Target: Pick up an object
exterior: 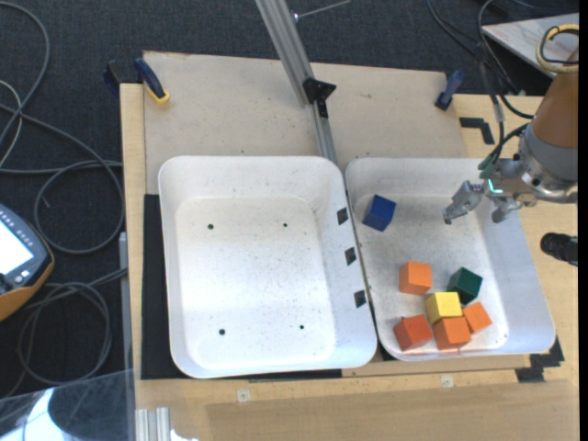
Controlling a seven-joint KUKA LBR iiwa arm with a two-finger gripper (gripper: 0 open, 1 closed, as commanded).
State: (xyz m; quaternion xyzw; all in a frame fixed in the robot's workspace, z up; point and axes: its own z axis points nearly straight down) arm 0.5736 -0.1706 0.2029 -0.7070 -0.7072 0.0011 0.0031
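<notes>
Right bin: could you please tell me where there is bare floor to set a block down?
In the right bin, the widest free patch lies across the middle, between the blue cube and the claw above and the orange cube below. The near corner is crowded: the yellow cube, green cube and orange blocks cluster tightly there.

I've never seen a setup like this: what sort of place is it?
Probably a robotics lab or test bench. A robot arm's gripper hangs over two white bins, one holding coloured blocks, with cables trailing across the carpet.
</notes>
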